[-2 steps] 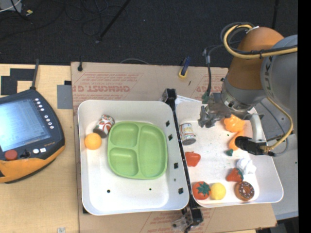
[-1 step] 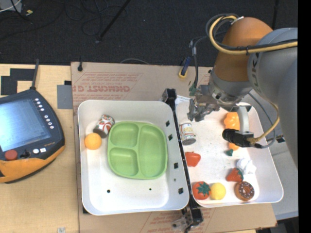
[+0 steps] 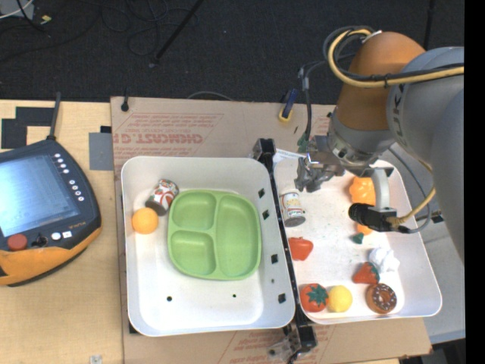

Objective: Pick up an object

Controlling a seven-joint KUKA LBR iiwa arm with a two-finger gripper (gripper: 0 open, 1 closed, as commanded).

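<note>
1. The gripper (image 3: 311,174) is seen hanging over the upper left part of the right bin (image 3: 424,294); whether its fingers are apart or together cannot be told, as they are dark and partly blurred against the bin floor.
2. Nothing can be made out between the fingers.
3. A small can (image 3: 292,208) is found just below and left of the gripper, close to the wall shared by the two bins.
4. An orange toy (image 3: 362,189) is partly hidden beside a dark part of the arm; its shape cannot be made out fully.
5. A red pepper (image 3: 301,248) lies lower, near the left wall of the right bin.
6. Along the lower edge of that bin a tomato (image 3: 314,296), a lemon (image 3: 340,299), a strawberry (image 3: 364,273) and a chocolate doughnut (image 3: 381,298) are set close together; a crumpled white piece (image 3: 385,259) lies just above them.
7. In the left bin (image 3: 151,309) a green divided plate (image 3: 214,234) is placed centrally, with an orange ball (image 3: 145,220) and a tilted red-and-white can (image 3: 161,195) to its left.
8. On the surface (image 3: 45,309), a handheld control pad (image 3: 42,207) is cut off by the left edge.
</note>
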